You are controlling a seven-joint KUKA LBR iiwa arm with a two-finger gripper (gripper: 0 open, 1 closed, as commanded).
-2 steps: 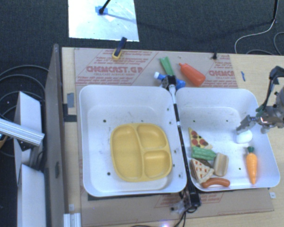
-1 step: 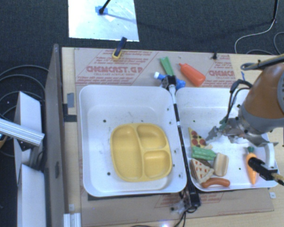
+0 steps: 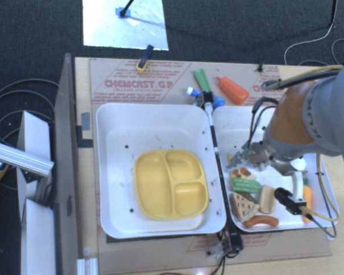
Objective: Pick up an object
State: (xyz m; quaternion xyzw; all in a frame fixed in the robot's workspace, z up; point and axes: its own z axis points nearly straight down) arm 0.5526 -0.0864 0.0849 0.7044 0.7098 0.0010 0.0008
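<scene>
**Ana:** Toy food is what the arm has to choose from, and it all lies in the right bin (image 3: 229, 116), heaped toward that bin's near end.

**Ben:** How is the arm (image 3: 309, 119) posed?

**Ana:** It reaches in from the right, bent down over the right bin, with the orange band (image 3: 286, 116) above the wrist facing the camera. The jaws (image 3: 247, 155) sit low at the bin's left side, close to the wall shared with the left bin (image 3: 112, 153).

**Ben:** Are the jaws clenched on something?

**Ana:** I cannot tell; the wrist and cables hide them, and no object shows between them.

**Ben:** What do the pieces look like?

**Ana:** Just below the jaws there is a green ridged piece (image 3: 245, 185). Nearer the front lie a pizza slice (image 3: 242, 206) with red and green spots, a tan bread-like piece (image 3: 267, 198) and a reddish sausage (image 3: 261, 222) along the front wall. A small orange carrot-like piece (image 3: 308, 196) lies to the right.

**Ben:** And the left bin?

**Ana:** It holds a yellow divided tray (image 3: 171, 183), lying flat. On the desk (image 3: 132, 82) behind the bins lie a green marker-like item (image 3: 202, 80) and an orange one (image 3: 233, 90).
</scene>
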